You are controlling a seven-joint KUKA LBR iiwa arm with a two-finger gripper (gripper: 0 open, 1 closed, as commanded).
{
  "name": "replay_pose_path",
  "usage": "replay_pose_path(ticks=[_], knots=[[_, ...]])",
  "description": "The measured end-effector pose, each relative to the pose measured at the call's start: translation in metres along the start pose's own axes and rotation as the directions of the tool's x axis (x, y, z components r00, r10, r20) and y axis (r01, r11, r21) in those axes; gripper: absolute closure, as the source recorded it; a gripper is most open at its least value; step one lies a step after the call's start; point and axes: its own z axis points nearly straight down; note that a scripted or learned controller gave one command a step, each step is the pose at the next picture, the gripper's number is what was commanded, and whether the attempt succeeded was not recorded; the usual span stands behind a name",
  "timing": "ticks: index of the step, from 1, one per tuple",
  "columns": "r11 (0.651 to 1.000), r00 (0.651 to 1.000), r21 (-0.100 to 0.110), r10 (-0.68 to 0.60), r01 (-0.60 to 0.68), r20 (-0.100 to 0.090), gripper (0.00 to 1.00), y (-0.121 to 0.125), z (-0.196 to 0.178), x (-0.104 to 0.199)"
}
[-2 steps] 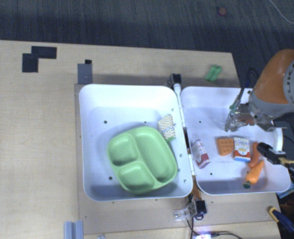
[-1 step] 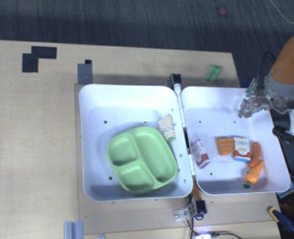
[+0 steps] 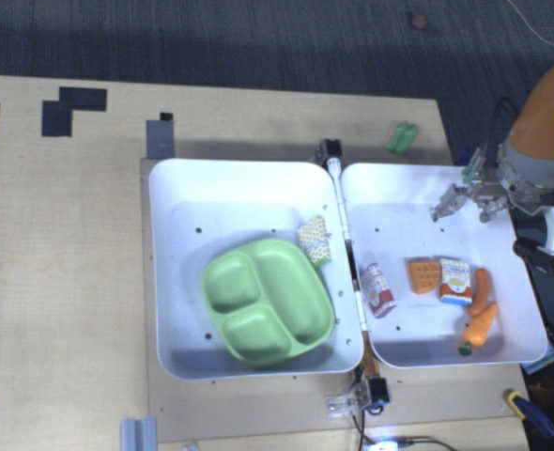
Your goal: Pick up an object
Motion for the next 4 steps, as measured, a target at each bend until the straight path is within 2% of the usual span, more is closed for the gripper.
replay_pose_path(ticks=[1, 2, 3, 4], knots=[[1.000, 1.000, 0.000, -0.001, 0.001, -0.002, 0.00, 0.000, 0.035, 0.092], [1.000, 1.000, -0.002, 0.001, -0.001, -0.001, 0.00, -0.051, 0.033, 0.118], [1.000, 1.000, -0.009, 0.000, 0.000, 0.000, 1.00, -0.048, 0.021, 0.119], [1.000, 1.000, -0.002, 0.001, -0.001, 0.002, 1.00, -0.012, 0.034, 0.049]])
